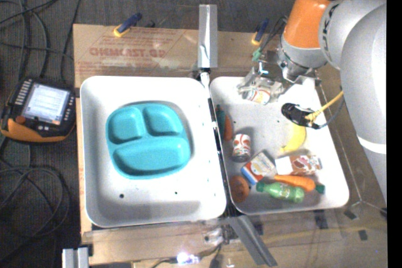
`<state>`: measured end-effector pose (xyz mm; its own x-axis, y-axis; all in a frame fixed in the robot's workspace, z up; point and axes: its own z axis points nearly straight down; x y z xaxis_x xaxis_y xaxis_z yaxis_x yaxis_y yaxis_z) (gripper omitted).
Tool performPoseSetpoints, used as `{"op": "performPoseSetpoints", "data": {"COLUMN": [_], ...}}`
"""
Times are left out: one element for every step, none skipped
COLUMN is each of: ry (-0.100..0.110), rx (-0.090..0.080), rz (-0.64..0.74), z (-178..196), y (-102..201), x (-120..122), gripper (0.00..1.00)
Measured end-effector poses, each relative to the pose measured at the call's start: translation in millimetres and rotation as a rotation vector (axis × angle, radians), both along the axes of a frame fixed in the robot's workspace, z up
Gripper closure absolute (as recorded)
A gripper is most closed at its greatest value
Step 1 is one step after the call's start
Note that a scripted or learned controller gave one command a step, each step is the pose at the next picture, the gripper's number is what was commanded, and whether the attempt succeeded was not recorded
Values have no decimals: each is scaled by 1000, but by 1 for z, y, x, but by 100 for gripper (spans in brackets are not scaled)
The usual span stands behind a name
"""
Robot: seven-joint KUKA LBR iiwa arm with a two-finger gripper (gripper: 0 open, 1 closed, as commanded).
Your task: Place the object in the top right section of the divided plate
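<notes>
The teal divided plate [149, 140] lies in the left white bin [94, 198]; its top right section [167, 121] holds nothing. My gripper [259, 88] hangs low over the far end of the right bin [270, 128], well to the right of the plate. A small white item with red and yellow marks [261, 96] sits directly under the gripper's tip, and whether it is held is unclear. Further objects lie in the right bin: a small can [241, 145], a banana [294, 140], a carrot [295, 182] and a green bottle [281, 191].
The right bin also holds a red-and-white box [259, 167], a snack packet [306, 164], a brown round object [239, 186] and a slim red piece [227, 127] by the divider. A black plug on a yellow cable [295, 113] hangs from the arm. A teach pendant [39, 110] lies at left.
</notes>
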<state>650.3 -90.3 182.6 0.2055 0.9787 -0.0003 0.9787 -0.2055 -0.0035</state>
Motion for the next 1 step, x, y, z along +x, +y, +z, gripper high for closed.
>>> {"op": "performPoseSetpoints", "data": {"ry": [-1], "rx": [0], "rz": [88], "z": [49], "y": [77], "x": [1], "gripper": [100]}}
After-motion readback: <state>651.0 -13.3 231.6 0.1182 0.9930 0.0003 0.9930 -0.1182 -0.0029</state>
